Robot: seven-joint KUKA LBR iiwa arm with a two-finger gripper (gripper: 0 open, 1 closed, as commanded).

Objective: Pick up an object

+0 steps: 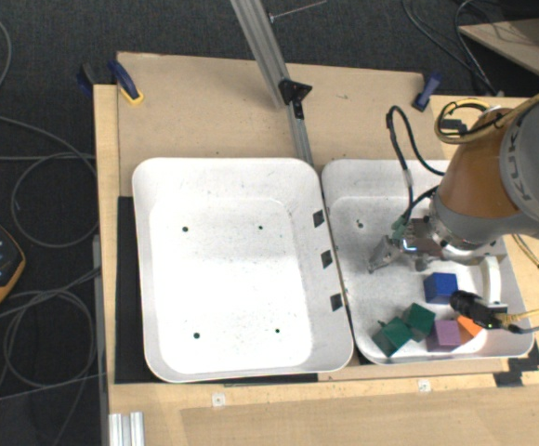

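My gripper [397,262] hangs over the middle of the right bin [362,207], its two fingers spread open with bare bin floor between them. A blue block [441,286] lies just right of and below it. Two dark green blocks [419,318] [392,336] sit near the bin's front edge. Beside them are a purple block [446,334] and an orange piece [470,326], the latter partly covered by a black cable end.
The left bin [223,268] lies beside the right one, with black clips along the shared wall. A slanted metal pole [269,54] crosses above the bench. Cables run around the arm's wrist [479,184] at the right.
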